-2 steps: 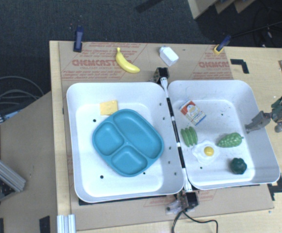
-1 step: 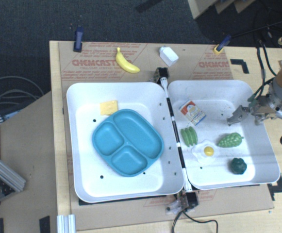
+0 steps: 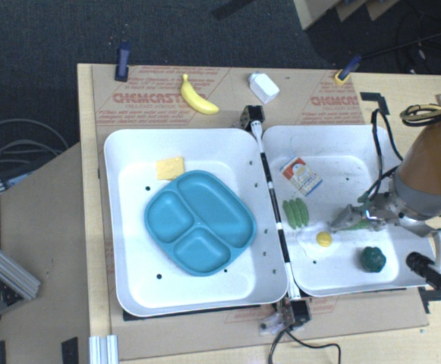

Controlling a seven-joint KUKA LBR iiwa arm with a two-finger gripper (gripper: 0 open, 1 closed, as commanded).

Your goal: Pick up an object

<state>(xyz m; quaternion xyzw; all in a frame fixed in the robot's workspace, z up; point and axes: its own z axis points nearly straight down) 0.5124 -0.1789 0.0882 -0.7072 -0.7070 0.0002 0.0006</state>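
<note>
I saw the gripper (image 3: 343, 220) just beside the small yellow object (image 3: 324, 239); whether it was clamped, I cannot tell.

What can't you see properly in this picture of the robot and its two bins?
- Gripper: small and blurred in the camera view, so whether its fingers are open or shut cannot be told.
- Small white packet: its printing is too small to read.
- Yellow slab: the blue tray covers its lower edge.
- Arm: cut off by the right edge.
</note>
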